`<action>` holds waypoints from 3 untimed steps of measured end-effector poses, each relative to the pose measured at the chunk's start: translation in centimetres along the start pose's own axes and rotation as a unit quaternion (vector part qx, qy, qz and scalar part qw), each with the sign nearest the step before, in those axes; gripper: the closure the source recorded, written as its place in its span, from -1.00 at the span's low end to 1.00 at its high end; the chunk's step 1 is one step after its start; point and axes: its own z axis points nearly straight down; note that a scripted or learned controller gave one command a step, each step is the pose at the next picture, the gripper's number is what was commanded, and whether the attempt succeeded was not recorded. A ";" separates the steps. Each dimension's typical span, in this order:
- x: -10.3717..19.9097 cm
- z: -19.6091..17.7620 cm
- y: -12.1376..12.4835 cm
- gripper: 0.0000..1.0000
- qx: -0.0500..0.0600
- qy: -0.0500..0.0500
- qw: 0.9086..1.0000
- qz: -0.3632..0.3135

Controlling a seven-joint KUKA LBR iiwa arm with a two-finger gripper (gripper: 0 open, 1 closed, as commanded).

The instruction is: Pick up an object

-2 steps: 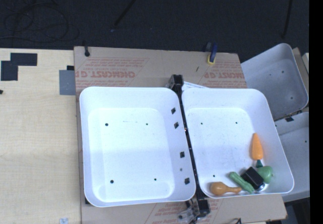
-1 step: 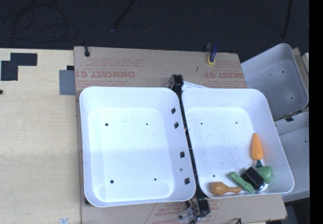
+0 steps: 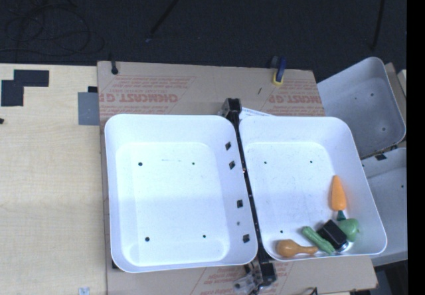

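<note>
Printed lettering in reddish-brown runs across the cardboard sheet (image 3: 199, 88) beneath my two bins, reading upside down from this view. One line above the left bin (image 3: 169, 200) appears to read "CHEMCAST, G.P."; I cannot vouch for every letter. A second, partial print of the same kind sits above the right bin (image 3: 312, 187), too cut off to read. More reddish print shows on the cardboard's near edge, below the bins, too small and blurred to make out.

a pale wooden bench (image 3: 46, 174) under a cardboard sheet (image 3: 199, 91), with dark floor (image 3: 199, 8) beyond.
</note>
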 end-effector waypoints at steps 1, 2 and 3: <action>0.0 0.0 0.0 1.00 0.000 0.000 1.000 0.000; 0.0 0.0 0.0 1.00 0.000 0.000 1.000 0.000; 0.0 0.0 0.0 1.00 0.000 0.000 1.000 -0.001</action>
